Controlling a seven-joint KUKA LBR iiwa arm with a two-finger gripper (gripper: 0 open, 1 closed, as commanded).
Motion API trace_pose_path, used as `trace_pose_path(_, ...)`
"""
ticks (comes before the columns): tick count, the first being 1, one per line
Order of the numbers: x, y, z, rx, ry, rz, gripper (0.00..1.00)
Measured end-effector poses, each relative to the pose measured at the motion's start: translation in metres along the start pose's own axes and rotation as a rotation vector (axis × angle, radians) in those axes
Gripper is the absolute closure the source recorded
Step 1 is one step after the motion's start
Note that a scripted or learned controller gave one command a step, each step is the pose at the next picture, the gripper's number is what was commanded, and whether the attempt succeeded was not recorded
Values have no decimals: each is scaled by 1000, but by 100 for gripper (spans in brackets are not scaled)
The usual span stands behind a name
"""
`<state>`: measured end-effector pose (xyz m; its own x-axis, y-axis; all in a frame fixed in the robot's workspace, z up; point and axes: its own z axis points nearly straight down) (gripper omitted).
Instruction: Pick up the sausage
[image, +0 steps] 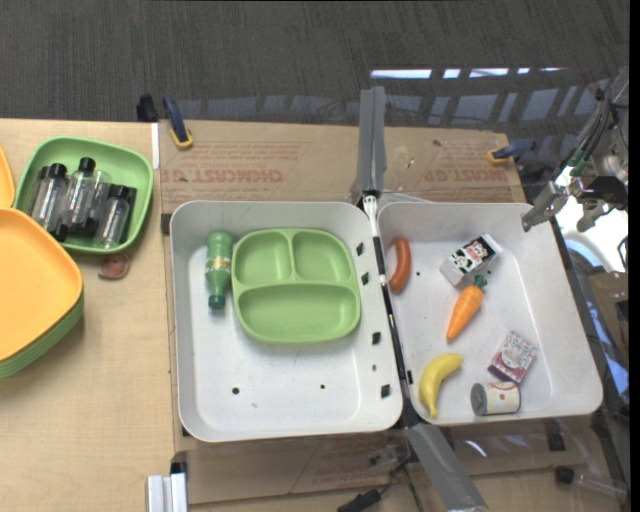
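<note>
The sausage (399, 265) is reddish-orange and lies lengthwise in the right bin (560, 300), close against its left wall near the far end. Nothing touches it. My gripper (587, 183) is at the view's upper right edge, beyond the far right corner of the right bin and well away from the sausage. It is partly cut off by the frame edge and lost in glare.
The right bin also holds a black-and-white carton (471, 258), a carrot (464, 310), a banana (438, 380), a pink packet (512, 355) and a small can (495, 399). The left bin (200, 390) holds a green divided plate (296, 284) and a green bottle (218, 268).
</note>
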<state>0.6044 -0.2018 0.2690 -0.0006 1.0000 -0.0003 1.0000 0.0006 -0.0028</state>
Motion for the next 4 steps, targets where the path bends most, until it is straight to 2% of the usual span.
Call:
trace_pose_path(1, 19, 55, 71, -1, -1, 219, 0)
trace_pose_path(2, 19, 55, 63, 1, -3, 215, 100)
trace_pose_path(3, -12, 54, 141, 1, 0, 485, 100)
trace_pose_path(4, -12, 54, 147, 0, 0, 665, 100)
